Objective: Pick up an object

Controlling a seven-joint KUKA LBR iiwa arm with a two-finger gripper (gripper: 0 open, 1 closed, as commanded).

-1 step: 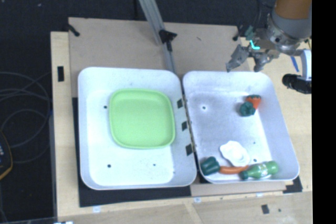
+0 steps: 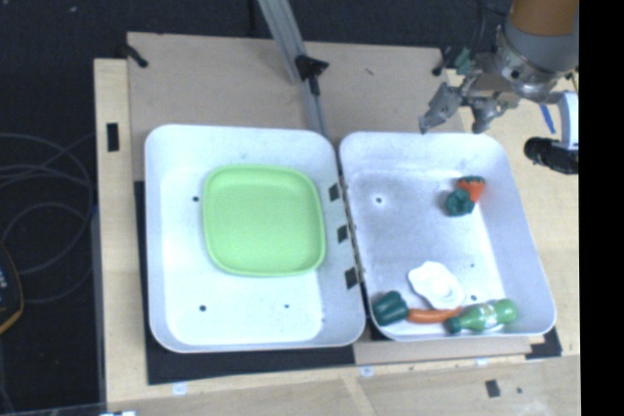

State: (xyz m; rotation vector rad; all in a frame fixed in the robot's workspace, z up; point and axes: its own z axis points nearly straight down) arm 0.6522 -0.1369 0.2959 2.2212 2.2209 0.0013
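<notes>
The arm (image 2: 542, 5) reaches in from the upper right, its orange band above a grey wrist. The hand (image 2: 456, 117) hangs over the far edge of the right bin (image 2: 409, 209), above the bin's back rim rather than among the objects. Its two fingers (image 2: 433, 115) are spread apart, and nothing sits between them.

Two white bins lie side by side on the desk (image 2: 195, 63). The left bin (image 2: 171, 239) carries a green plate (image 2: 263, 219), square with rounded corners, lying flat near its middle.

The things to be picked lie in the right bin. Near its right wall, well below the hand, a dark green piece (image 2: 456, 203) touches a small orange piece (image 2: 473, 188). Along the near wall there is a cluster: a dark green block (image 2: 389, 308) in the near left corner, a thin orange stick (image 2: 429, 315) just beside it, a white lump (image 2: 436, 283) above the stick, and a green bottle (image 2: 483, 316) lying on its side toward the near right corner.

A grey pole (image 2: 275, 0) slants up from between the bins toward the top of the view.
</notes>
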